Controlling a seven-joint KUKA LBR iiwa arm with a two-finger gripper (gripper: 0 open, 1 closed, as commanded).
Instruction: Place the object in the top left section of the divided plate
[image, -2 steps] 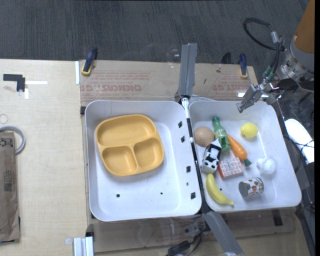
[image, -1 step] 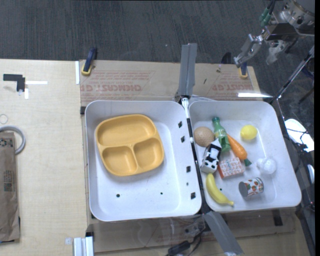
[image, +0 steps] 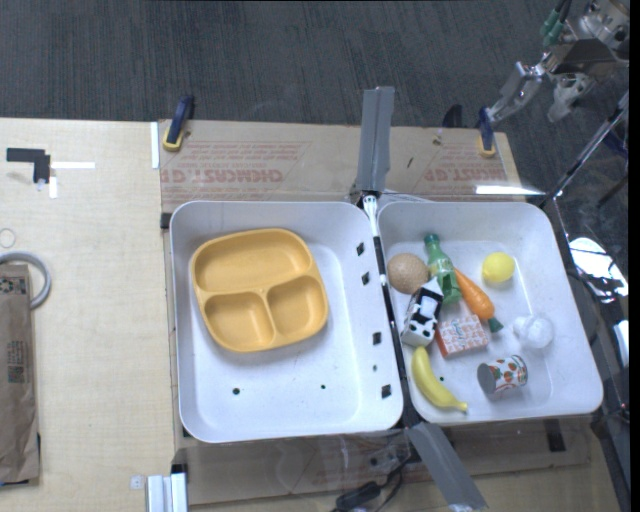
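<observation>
The divided plate (image: 260, 289) is yellow-orange and has rounded corners. It has one long section across the top and two smaller sections below. It lies flat in the left bin (image: 205, 400), nearer the top left corner of that bin. Nothing is on the plate.

The right bin (image: 570, 300) holds the small things. There is a green bottle (image: 438, 262) next to an orange carrot (image: 473, 292), and they touch. A brown round ball (image: 407, 272) sits by the left wall. A yellow lemon (image: 498, 267) is near the top right. A black and white cow toy (image: 423, 314) lies beside a little red box (image: 463, 335). A yellow banana (image: 433, 381) lies near the bottom, and a small can (image: 502, 375) lies on its side next to it. A white ball (image: 533, 330) is by the right wall.

The gripper (image: 545, 85) is up in the top right corner, well away from both bins and above the dark floor. I cannot tell how it stands, and nothing is seen in it.

The bins sit on brown cardboard (image: 270, 160) held by blue clamps (image: 179, 121). To the left is a pale wood table (image: 90, 300) with a brown paper bag (image: 18, 380) at its edge
</observation>
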